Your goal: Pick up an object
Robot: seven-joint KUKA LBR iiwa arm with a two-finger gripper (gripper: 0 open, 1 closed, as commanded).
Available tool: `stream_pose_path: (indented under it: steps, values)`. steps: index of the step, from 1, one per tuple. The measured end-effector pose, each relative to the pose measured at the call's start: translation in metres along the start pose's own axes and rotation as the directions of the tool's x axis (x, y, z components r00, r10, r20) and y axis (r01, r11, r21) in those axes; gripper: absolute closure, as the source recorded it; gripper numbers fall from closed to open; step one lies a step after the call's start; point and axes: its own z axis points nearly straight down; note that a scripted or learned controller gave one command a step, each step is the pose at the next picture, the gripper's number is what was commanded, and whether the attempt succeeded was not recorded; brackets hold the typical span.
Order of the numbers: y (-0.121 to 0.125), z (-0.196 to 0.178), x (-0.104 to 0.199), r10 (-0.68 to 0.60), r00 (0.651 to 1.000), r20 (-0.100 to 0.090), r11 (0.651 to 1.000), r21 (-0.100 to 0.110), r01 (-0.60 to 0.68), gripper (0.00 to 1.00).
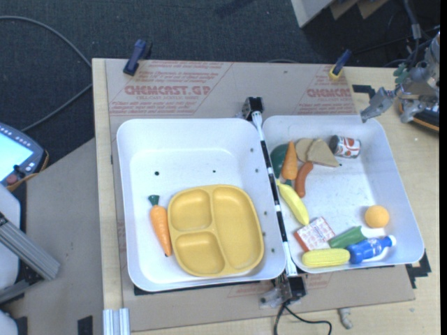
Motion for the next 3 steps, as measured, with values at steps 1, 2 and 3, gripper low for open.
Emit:
stream_pose_path:
  steps: [1,2,3]
  values:
    - [0.026,0.082,0.073,-0.002,1.000,-0.002,1.000,0.002,0.002,0.00]
    - [0.032,0.150,0.039,-0.002,1.000,0.005,1.000,-0.018,0.002,0.00]
    - [0.027,0.130,-0.006,0.000,1.000,0.003,1.000,-0.004,0.000,0.00]
